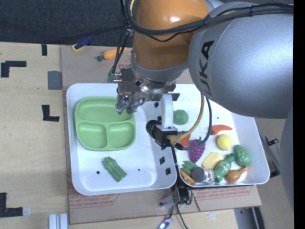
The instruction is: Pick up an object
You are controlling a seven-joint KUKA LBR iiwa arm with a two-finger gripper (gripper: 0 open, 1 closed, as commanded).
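Nothing is picked yet: the claw (125,106) hangs over the green tray (105,124), its opening impossible to tell.

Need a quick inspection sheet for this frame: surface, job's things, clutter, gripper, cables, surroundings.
Surface: wooden bench bearing the left bin and right bin, both white, side by side.
Job's things: left bin holds a green divided tray and a green asparagus-like toy. Right bin holds a green ball, purple grapes, a lemon, a red chili and more toy produce piled at its front.
Clutter: a small orange-and-green toy and a blue-and-yellow item on the bench behind the bins.
Gripper: gripper over the tray's upper right corner; finger state not readable.
Cables: black cables run along the arm.
Surroundings: black tape marks on the bench.
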